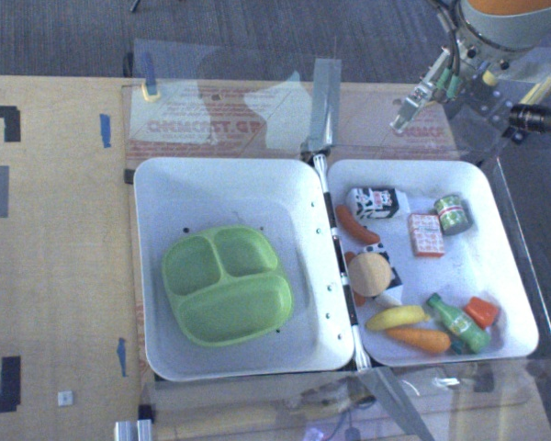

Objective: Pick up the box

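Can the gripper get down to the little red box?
Probably yes. The gripper hangs above the bin's far edge, and the box lies flat with its top uncovered, though the can sits very close beside it.

The small red-and-white box (425, 235) lies flat, well below the gripper (411, 110), apart from it, its long side running up-down.

arm: enters upper right of frame, orange band at top edge | tool (411, 115): angled toward lower left, raised
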